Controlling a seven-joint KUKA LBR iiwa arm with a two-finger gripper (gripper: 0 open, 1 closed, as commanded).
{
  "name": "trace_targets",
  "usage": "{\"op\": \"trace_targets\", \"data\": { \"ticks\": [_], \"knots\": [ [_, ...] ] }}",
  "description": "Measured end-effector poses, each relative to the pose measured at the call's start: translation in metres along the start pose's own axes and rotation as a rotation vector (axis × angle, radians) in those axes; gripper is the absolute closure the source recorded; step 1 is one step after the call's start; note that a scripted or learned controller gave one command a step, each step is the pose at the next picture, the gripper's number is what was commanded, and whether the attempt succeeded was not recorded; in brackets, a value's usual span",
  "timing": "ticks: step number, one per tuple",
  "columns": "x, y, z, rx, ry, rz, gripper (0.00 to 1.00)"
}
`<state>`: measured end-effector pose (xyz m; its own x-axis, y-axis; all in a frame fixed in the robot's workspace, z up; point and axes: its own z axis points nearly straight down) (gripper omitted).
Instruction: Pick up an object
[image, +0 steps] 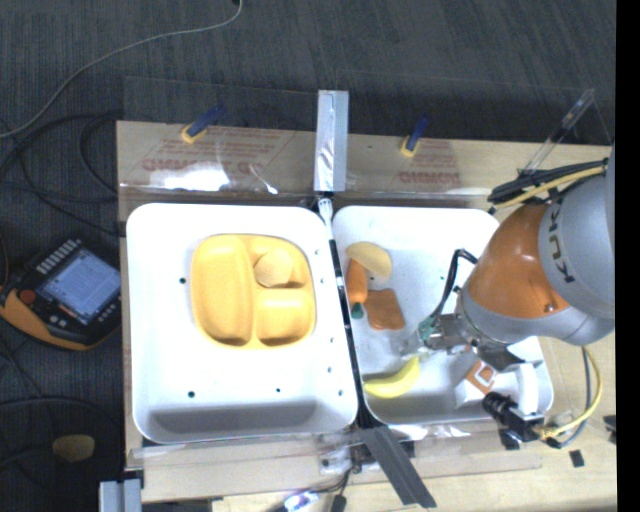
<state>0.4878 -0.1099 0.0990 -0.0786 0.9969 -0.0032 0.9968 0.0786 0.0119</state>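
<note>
Now approach step: arm (530, 275) low over right bin (440, 222), gripper (432, 335) near front edge, just above banana (393, 379). Finger state: cannot tell. Nothing visibly held. Next, by judgement: descend onto banana, close, lift clear of bin's front wall.
</note>
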Motion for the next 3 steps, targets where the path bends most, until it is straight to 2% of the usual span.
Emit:
{"op": "trace_targets", "data": {
  "ticks": [1, 2, 3],
  "knots": [
    [0.010, -0.001, 0.008, 0.001, -0.003, 0.247, 1.00],
    [0.062, 0.001, -0.084, 0.016, 0.002, 0.079, 1.00],
    [0.062, 0.001, -0.084, 0.016, 0.002, 0.079, 0.00]
  ]
}}
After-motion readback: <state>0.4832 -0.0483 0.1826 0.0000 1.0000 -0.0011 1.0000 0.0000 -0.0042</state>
